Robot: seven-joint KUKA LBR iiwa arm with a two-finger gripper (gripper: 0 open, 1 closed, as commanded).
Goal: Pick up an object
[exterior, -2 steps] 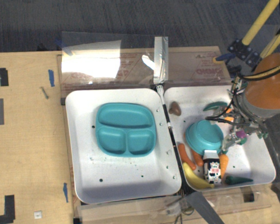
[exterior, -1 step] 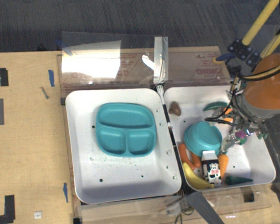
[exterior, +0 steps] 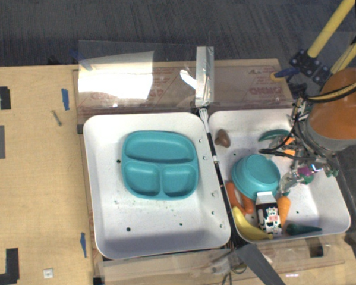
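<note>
A: Well, in the camera view, where is the gripper [exterior: 290, 180]?

B: Low in the right bin [exterior: 336, 205], just right of the teal bowl [exterior: 257, 173]. Whether it is released or clenched, I cannot tell; cables hide it.

A: And what is there to pick?

B: The pile at that bin's near edge: a carrot [exterior: 284, 208], a banana [exterior: 249, 226], a small white and black box [exterior: 268, 211], and a dark green piece [exterior: 301, 228]. A brown lump [exterior: 223, 138] sits apart near the far wall. The left bin [exterior: 105, 226] bears a teal divided plate [exterior: 160, 163].

A: What could go wrong?

B: I judge the crowding the risk. The carrot touches the box and lies just beside the bowl, so a descent might strike the bowl's rim or nudge a neighbour instead.

A: How does the carrot lie?

B: Its long axis runs roughly far to near, slightly tilted, with the thick end toward the gripper.
</note>
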